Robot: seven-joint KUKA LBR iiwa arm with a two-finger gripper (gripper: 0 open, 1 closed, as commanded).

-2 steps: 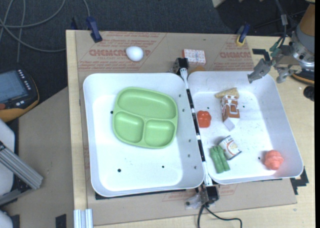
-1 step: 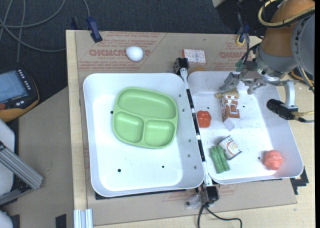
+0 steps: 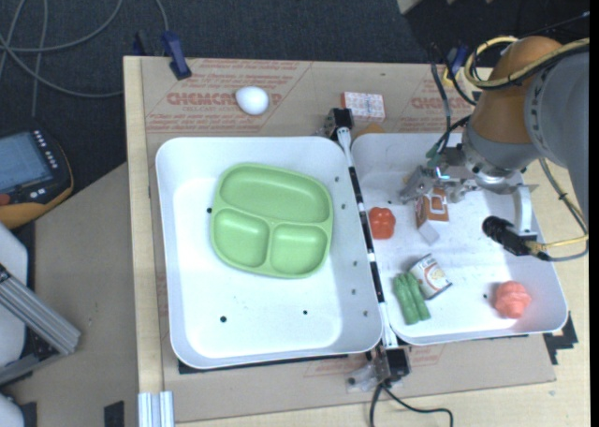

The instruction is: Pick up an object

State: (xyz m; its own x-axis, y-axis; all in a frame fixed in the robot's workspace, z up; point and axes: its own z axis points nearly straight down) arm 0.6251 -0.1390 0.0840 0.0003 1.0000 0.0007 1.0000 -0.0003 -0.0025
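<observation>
Here the gripper sits low in the right bin, near its back edge, fingers closed on a small brown carton. Nearby lie 4 more items: an orange pepper by the left wall, green pods and a small pack toward the front, a pink lump at the front-right corner. The left bin holds a green tray.

A green divided plate lies in the left bin. On the table's cardboard top, behind that bin, rests a white ball; a small pink-and-white patterned block sits further right. A blue clamp grips the cardboard's back left edge. A handheld screen device lies off the table's left side, with grey cables looped on the dark floor.
</observation>
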